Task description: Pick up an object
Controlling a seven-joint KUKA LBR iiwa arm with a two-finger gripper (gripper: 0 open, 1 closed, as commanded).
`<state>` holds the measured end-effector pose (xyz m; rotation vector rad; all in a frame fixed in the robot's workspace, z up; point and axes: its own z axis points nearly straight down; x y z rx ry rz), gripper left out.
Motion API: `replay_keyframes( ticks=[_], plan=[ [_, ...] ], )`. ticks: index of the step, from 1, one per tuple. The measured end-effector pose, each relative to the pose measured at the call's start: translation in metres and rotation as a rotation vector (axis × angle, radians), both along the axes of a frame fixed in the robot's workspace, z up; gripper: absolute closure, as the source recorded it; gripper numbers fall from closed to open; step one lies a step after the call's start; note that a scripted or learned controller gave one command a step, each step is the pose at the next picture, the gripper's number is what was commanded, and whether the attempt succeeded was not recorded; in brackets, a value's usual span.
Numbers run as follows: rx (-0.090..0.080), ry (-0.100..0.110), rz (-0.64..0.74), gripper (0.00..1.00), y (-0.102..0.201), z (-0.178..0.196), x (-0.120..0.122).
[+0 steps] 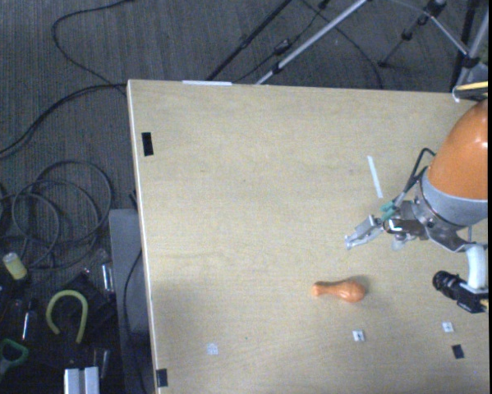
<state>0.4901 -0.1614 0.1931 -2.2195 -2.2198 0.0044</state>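
Observation:
An orange gourd-shaped object (342,290) lies on its side on the tan bench top (246,203), its narrow end pointing left. My gripper (354,237) reaches in from the right on the grey arm with the orange band (467,158). It hovers above and slightly right of the orange object, apart from it. The silver fingers (369,226) point left and stand a little open with nothing between them.
A thin white stick (374,176) lies above the gripper. Small white and black tags (358,335) dot the lower right of the bench, and a black tag (147,144) sits near its left edge. Cables and tools lie on the floor at left.

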Motion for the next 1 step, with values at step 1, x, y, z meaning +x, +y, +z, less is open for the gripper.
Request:
replay_keyframes(
  ticks=[1],
  plan=[
    [0.002, -0.001, -0.027, 0.00, -0.0436, -0.0321, 0.0474]
  ],
)
